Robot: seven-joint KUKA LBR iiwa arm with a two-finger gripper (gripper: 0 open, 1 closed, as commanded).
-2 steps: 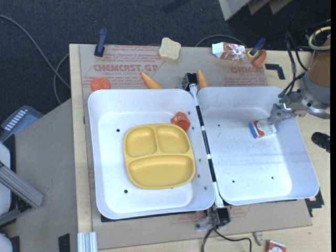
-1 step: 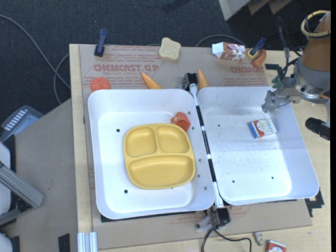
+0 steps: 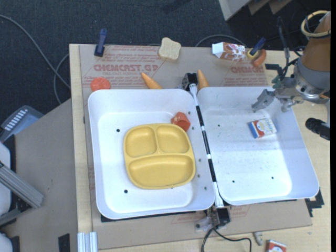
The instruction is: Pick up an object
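Observation:
A small white carton with blue and red print lies flat in the right bin, near its upper right part. My gripper hangs just above and behind the carton, at the bin's far right edge, apart from it. Its two fingers are spread open with nothing between them. The grey arm with its orange band reaches in from the right.
The left bin holds a yellow divided plate and a small red piece by its right wall. On the board behind the bins lie a bread slice, two carrots, a small carton and a blue clip.

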